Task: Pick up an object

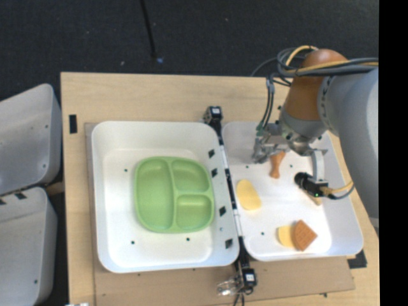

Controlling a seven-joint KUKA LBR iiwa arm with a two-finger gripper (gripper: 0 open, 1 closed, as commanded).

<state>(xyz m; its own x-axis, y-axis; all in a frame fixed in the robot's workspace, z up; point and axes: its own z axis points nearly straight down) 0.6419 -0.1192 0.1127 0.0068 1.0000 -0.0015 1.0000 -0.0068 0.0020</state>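
Just below the gripper (271,153), grip state impossible to tell, a small orange carrot-like toy (276,166): likely light, stiff, slippery, best pinched across its narrow middle.

Two shallow white bins side by side on a wooden bench (159,97): the left bin (105,234) at frame centre, holding a green divided plate (173,194) lying flat, and the right bin (341,234) at centre right. In the right bin, a pale yellow piece (248,195) near its left wall, an orange-brown wedge (303,235) touching a small yellow piece (284,236) toward the lower edge, and a small orange-brown item (276,164) at the upper middle. Grey arm with orange band (312,85) reaching in from the upper right, gripper (273,150) low over the bin's upper part, just beside and above the small orange-brown item.
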